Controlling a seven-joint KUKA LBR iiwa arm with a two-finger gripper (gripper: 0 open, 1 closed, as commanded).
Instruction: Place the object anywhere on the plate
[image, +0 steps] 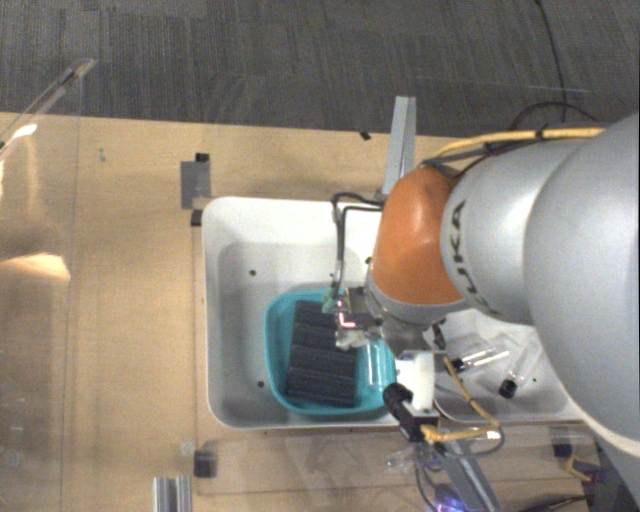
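Grey arm (560, 250), one in number, fills the right of the view nearest the camera, its orange band (415, 240) curving above the wrist. Below the band the wrist reaches down over one white bin (225, 300), which sits on the wooden desk (110, 330). A second white bin (530, 395) lies just to the right, mostly hidden under the arm. One turquoise plate (275, 340) rests on the floor of the left bin, toward its lower right corner. One dark, ribbed, roughly rectangular object (320, 355) lies on the plate, tilted slightly, covering much of the plate's middle. The jaws (348, 325) hang at the object's upper right edge, over the plate; whether they are spread, pressed together or pinching anything cannot be told, since the wrist covers them. One black cable (345, 215) loops up from the wrist over the bin's rear wall. One yellow cable (520, 135) runs along the arm's upper side. Dark carpet (250, 50) lies beyond the desk.
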